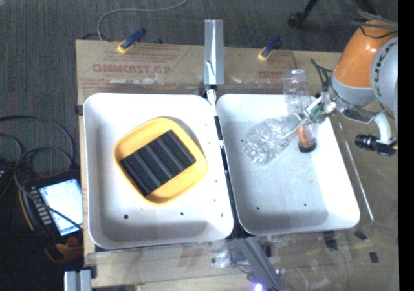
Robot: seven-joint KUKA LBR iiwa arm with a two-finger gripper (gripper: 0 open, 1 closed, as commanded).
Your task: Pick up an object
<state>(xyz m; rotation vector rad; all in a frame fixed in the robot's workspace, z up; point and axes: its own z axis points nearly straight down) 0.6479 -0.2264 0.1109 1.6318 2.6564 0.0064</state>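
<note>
A crumpled clear plastic bottle point(266, 139) lies in the upper middle of the right bin point(304, 199), its reddish-orange cap end point(306, 143) pointing right. A yellow block with a black ridged top point(160, 159) lies in the middle of the left bin point(103, 212). My gripper point(302, 110) reaches in from the right at the right bin's upper right corner, just above the bottle's cap end. The view does not show whether it touches the bottle. Behind it are the grey wrist and the orange band point(363, 58).
A metal upright point(213, 50) stands at the back between the two bins. Two blue-and-yellow clamps point(131, 39) point(270, 46) hold the cardboard backing. A tablet point(57, 204) and cables lie on the floor to the left.
</note>
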